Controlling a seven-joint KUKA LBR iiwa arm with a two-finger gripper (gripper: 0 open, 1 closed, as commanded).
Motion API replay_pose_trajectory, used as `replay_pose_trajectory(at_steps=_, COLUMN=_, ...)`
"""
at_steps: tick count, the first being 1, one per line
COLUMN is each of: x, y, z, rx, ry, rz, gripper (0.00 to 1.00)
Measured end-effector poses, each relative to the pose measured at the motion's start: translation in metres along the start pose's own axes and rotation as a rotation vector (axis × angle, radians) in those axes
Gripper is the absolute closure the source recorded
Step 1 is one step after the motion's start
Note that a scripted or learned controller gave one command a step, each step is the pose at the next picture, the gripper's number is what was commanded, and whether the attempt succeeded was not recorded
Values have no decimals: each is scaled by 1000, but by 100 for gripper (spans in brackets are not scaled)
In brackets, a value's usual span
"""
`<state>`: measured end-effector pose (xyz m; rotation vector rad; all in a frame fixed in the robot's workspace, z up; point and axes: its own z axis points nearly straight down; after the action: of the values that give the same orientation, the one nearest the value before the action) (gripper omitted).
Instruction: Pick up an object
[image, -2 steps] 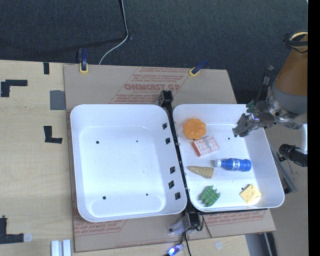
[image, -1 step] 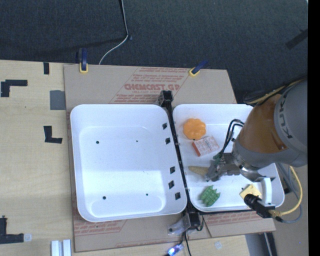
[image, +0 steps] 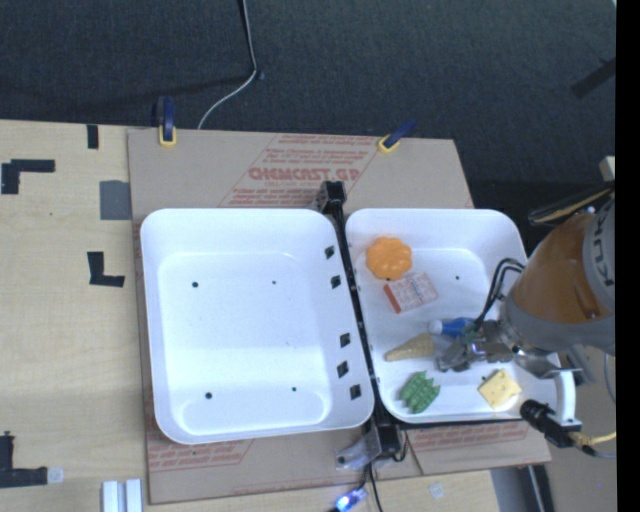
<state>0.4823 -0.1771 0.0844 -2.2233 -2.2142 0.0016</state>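
At lower right, in the right shallow white plastic bin (image: 505, 235), lie a knobbly green toy (image: 420, 392) and a pale yellow holed cheese wedge (image: 497, 388). The dark metal gripper (image: 462, 353) sits just above them, its opening indiscernible, touching a tan cone (image: 412, 348) and blue piece (image: 455, 327). Farther up: red-printed packet (image: 411, 293), rounded orange toy (image: 388, 257).

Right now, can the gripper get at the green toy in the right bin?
Probably yes. The gripper is low in the right bin, over the cone and blue object. The green toy lies just beside it near the bin's front, uncovered, with nothing between them.
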Motion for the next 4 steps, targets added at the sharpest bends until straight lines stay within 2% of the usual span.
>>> replay_pose_trajectory(at_steps=1, x=83, y=52, z=-162, rx=-22, ry=-2, rz=-17, gripper=100)
replay_pose_trajectory(at_steps=2, x=86, y=42, z=-318, rx=-21, ry=-4, rz=-8, gripper=100)
replay_pose_trajectory(at_steps=3, x=55, y=71, z=-380, rx=-11, ry=-6, rz=-4, gripper=100)
replay_pose_trajectory(at_steps=4, x=-2, y=70, z=-449, rx=-11, ry=-7, rz=-1, gripper=100)
